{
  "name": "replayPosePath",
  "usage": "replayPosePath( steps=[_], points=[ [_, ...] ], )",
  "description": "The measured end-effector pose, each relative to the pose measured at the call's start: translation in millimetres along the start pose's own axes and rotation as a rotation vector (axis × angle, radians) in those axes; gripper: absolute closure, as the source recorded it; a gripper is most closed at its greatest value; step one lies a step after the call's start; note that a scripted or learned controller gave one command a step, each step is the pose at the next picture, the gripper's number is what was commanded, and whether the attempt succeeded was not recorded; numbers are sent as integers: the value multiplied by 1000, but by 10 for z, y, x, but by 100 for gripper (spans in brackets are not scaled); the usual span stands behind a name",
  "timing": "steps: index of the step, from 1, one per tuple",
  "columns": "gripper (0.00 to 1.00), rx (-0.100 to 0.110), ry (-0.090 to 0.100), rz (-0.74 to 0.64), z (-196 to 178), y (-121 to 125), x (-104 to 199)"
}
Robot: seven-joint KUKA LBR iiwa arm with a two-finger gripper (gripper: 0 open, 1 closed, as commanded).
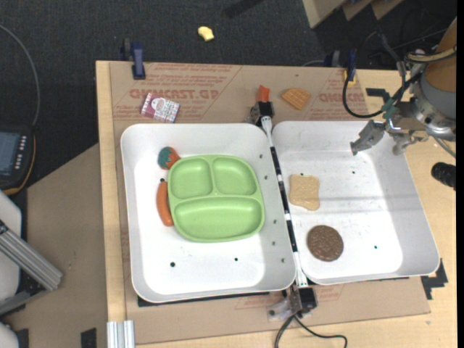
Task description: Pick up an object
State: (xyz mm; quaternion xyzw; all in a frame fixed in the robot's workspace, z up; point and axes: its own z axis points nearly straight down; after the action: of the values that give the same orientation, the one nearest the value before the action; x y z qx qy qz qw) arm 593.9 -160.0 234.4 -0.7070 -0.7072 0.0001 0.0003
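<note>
A tan slice of toast (303, 192) lies in the right bin (391, 216) near its left wall. In front of it sits a round brown cookie (325, 243). My gripper (380, 141) hovers over the bin's far right corner, up and to the right of the toast. It is open, with nothing between its spread fingers. In the left bin (145, 245) a green divided plate (215, 198) lies flat. An orange sausage-shaped item (164, 203) rests by the plate's left edge, and a small teal and red item (168, 156) sits at its far left corner.
On the cardboard behind the bins lie a tan cracker (295, 98), a small pink packet (159, 106) and an orange-and-black clamp (262, 106) at the bins' shared wall. Cables hang near the arm at the right. A yellow scrap (206, 32) lies on the floor.
</note>
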Motion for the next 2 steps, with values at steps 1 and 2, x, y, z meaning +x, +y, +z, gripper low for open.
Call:
replayPosePath(
  steps=[1,2],
  points=[
    [0,4,2,-1,206,-542,623],
    [0,10,3,3,1397,-1184,559]
  ],
)
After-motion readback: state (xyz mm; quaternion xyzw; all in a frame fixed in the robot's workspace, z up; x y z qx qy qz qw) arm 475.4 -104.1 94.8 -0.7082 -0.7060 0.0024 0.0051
